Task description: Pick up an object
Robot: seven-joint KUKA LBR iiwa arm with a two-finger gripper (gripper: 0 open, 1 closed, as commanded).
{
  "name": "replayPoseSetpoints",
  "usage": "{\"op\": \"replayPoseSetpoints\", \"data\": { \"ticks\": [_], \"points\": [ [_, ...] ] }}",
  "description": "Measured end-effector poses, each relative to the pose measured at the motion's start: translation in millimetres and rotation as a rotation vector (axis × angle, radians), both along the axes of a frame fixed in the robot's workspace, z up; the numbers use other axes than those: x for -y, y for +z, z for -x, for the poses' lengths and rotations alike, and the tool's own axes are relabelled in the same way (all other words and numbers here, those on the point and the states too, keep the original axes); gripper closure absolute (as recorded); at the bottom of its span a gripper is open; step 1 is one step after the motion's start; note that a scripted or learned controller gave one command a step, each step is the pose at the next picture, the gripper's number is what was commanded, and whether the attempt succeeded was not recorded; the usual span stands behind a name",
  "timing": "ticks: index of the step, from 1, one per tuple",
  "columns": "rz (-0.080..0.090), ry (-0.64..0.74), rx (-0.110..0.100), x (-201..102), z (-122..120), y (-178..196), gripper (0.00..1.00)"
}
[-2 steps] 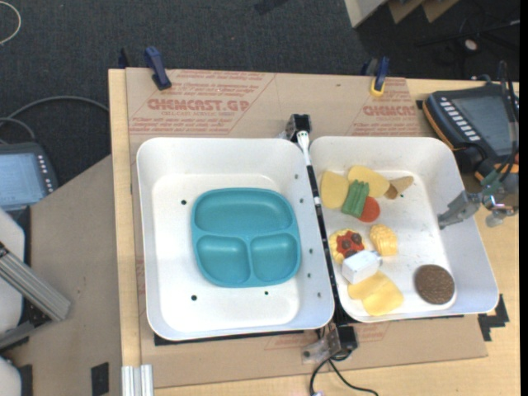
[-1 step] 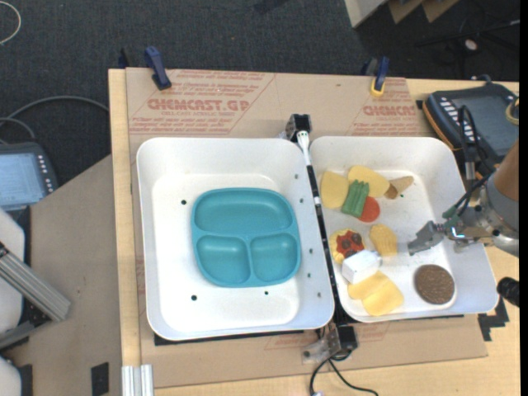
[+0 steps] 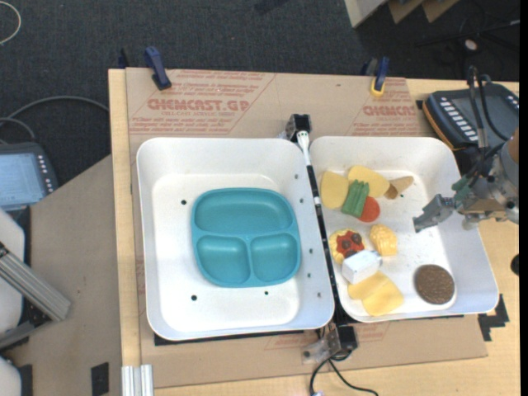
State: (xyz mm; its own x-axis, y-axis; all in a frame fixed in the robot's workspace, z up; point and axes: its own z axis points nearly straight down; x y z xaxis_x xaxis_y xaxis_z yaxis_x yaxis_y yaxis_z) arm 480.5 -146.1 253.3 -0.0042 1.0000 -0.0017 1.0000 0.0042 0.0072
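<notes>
On the counter (image 3: 247, 106), the left bin (image 3: 165, 188) holds a teal plate (image 3: 245, 236) with three compartments, lying flat near the bin's middle. A black strip (image 3: 312, 188) runs along the seam between the two bins.

The right bin (image 3: 470, 246) carries a cluster of toy food in its left half. At the top lie a pale yellow slice (image 3: 332, 189) and a yellow banana-like piece (image 3: 369, 177), with a green vegetable (image 3: 356, 197) and a red tomato (image 3: 370, 210) just beside them and a small brown wedge (image 3: 398, 186) to their right. Below sit a red and yellow piece (image 3: 346, 243), a corn cob (image 3: 384, 240), a white block (image 3: 360, 266) and a yellow cheese wedge (image 3: 379, 294). A brown round cookie (image 3: 433, 283) lies apart, toward the bin's lower right.

The jaws (image 3: 431, 214) reach in from the right edge, over the bare floor of the right bin, to the right of the food cluster and above the cookie in the view. Nothing sits between them; whether they are spread or closed cannot be told.
</notes>
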Motion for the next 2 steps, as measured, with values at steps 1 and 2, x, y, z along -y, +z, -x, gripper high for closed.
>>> {"op": "replayPoseSetpoints", "data": {
  "ticks": [1, 2],
  "points": [
    [-0.001, -0.003, -0.006, 1.3, 0.9, -4.0, 0.00],
    [-0.001, -0.004, -0.006, 1.3, 0.9, -4.0, 0.00]
  ]
}}
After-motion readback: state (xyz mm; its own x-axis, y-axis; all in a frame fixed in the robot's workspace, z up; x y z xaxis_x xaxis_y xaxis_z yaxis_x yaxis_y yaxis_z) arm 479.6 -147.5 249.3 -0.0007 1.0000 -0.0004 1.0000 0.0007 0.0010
